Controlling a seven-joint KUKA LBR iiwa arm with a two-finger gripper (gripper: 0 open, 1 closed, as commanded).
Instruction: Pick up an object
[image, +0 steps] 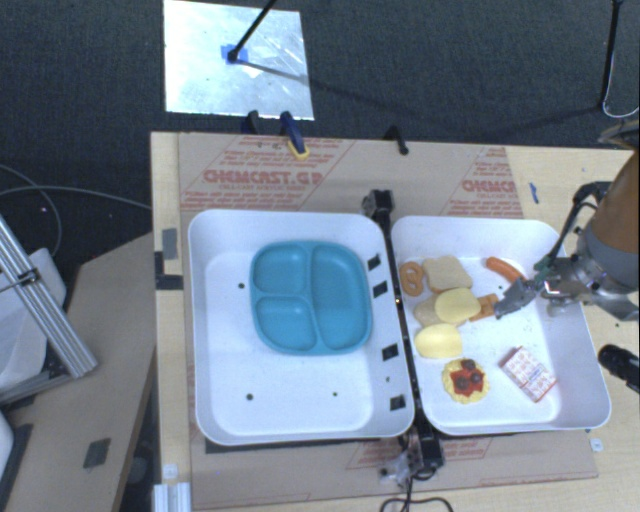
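In the right bin (570, 330) lies a cluster of toy foods: a pretzel (410, 277), a tan bread slice (447, 272), a pale yellow piece (457, 305), a second yellow piece (438, 342), a small pizza (466, 380), an orange sausage (505, 268) and a red-and-white packet (527, 373). My gripper (512, 300) reaches in from the right and sits low over the bin's middle. Its tip is beside a small orange-brown piece (487, 304), just right of the pale yellow piece. Nothing is visibly lifted.
The left bin (225, 330) holds a blue divided plate (308, 298). A black divider with clips (395, 300) runs between the bins. The arm's grey body (610, 260) hangs over the right bin's right edge. Bare white floor lies right of the packet.
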